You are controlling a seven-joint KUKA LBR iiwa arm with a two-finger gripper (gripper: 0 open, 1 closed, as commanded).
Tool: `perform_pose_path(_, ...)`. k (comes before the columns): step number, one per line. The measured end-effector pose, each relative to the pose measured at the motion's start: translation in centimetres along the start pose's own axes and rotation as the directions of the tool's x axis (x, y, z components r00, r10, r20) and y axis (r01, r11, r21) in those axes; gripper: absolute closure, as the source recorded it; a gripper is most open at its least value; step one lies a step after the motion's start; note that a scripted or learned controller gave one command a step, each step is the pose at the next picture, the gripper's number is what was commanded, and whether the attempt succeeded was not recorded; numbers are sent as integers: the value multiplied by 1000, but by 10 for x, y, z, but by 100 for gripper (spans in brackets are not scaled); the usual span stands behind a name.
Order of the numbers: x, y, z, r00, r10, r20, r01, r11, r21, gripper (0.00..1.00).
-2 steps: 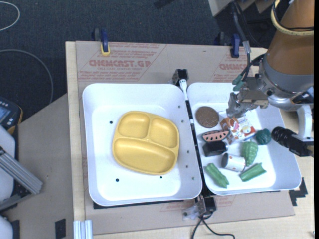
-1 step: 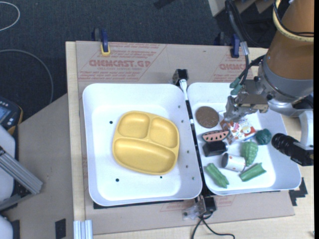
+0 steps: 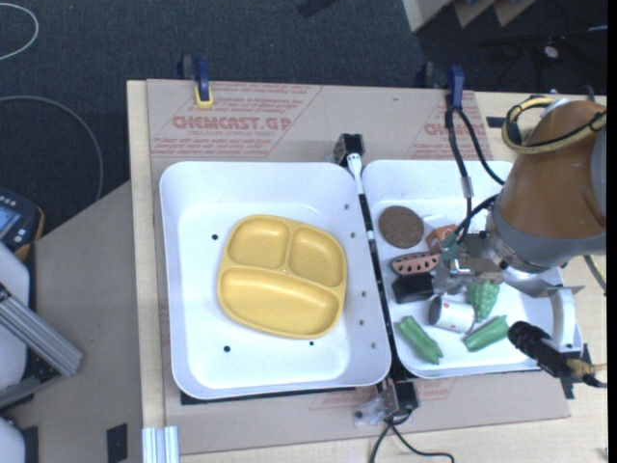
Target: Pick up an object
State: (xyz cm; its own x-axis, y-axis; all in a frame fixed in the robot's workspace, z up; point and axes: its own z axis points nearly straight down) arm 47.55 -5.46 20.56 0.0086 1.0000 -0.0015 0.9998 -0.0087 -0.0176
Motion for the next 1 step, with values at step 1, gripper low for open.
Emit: perform_pose_path(1,4,4,-19,1000,-7,-1,7,1000,-21,100)
